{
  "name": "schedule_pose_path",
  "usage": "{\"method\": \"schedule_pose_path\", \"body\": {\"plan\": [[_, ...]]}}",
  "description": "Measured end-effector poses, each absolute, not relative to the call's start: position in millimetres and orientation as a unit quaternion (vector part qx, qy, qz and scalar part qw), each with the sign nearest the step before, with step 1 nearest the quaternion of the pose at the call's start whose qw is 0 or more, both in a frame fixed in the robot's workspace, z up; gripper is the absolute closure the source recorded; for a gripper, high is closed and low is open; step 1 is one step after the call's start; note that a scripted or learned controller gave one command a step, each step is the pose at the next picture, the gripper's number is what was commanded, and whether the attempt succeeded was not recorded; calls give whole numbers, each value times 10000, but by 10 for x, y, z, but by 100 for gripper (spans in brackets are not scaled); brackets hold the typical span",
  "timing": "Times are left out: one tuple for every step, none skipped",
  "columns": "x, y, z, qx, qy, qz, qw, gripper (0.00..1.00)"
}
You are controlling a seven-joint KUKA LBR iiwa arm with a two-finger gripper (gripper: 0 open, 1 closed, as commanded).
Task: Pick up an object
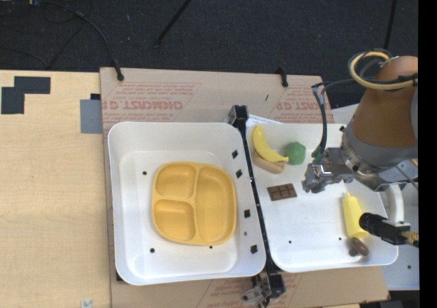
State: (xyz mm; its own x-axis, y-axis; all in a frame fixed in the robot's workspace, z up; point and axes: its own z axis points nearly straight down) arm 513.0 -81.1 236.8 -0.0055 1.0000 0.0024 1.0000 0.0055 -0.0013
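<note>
Just left of the fingers (grip state unclear), a brown chocolate piece.

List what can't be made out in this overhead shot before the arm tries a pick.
- Gripper: fingers too small and dark in the camera view to read.
- Yellow tool: its lower end is crossed by a black part; its tip is unclear.
- Brown block: too small to identify.
- Right bin: far right side hidden by the arm.
</note>
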Motion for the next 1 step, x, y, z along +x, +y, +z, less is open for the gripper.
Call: {"method": "schedule_pose_path", "body": {"plan": [[5193, -276, 2421, -7051, -7091, 3, 18, 100]]}}
